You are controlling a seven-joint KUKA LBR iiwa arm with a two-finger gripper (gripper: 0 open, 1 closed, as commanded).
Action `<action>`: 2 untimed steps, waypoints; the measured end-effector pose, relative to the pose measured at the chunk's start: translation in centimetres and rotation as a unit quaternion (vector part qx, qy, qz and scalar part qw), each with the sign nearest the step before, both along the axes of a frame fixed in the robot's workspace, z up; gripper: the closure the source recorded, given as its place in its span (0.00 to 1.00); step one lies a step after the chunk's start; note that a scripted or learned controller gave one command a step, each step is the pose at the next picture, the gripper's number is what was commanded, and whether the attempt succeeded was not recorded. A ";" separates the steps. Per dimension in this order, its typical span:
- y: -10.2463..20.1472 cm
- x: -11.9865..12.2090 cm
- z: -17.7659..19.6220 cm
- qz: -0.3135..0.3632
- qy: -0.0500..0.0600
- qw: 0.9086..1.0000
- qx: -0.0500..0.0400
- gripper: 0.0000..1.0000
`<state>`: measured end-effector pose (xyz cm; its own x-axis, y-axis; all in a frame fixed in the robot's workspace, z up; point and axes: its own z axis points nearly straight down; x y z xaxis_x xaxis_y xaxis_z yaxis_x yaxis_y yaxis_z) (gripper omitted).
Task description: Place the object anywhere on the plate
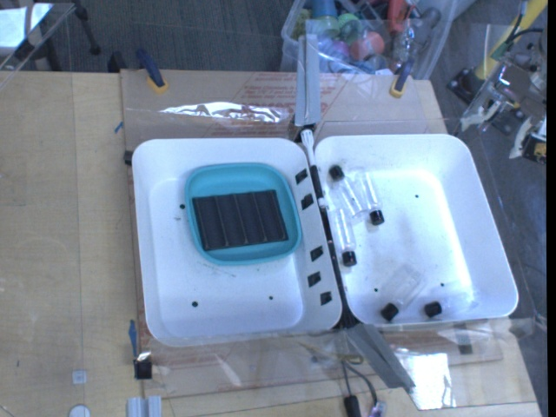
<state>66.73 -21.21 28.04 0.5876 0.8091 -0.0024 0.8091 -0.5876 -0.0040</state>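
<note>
The plate (201, 181), a teal dish with rounded corners, sits in the left bin (165, 311), toward its back half. A black ribbed slab (239, 220) lies flat on it, well inside the rim, with its long side running across the bin and its ribs running front to back. If that slab is the object, I'd judge the task as good as done.

The other loose things are in the right bin (452, 207): clear vials with black caps. Three lie close together near the divider (323, 233), one of them (363, 196) slanting from back-left down to its cap at front-right. Two more lie near the front wall, one (401, 283) angled with its cap toward the front. If a vial is meant, everything turns on the carry. The plate lies to the left of all of them, across the divider, and the arm comes in from the right, so the front pair and the slanting one are nearer to it. A grip would have to close across a vial's short width, square to that slant. How the jaws are set I cannot tell.

Both bins are smooth white plastic with shallow, sloped walls, and round vials will likely roll on that. Small black clips (306, 202) line the divider. The bins rest on cardboard on a pale wooden bench (61, 233), and a clear tub (373, 16) of bright toys stands behind.
</note>
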 end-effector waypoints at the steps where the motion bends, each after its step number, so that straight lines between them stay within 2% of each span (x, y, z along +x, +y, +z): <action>1: 0.1 0.0 -1.3 -0.027 0.000 1.000 0.000 0.00; 2: 0.1 -0.4 -1.5 -0.039 0.000 0.999 0.000 0.00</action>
<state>66.35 -21.13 26.53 0.6488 0.7610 -0.0026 0.7610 -0.6488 -0.0045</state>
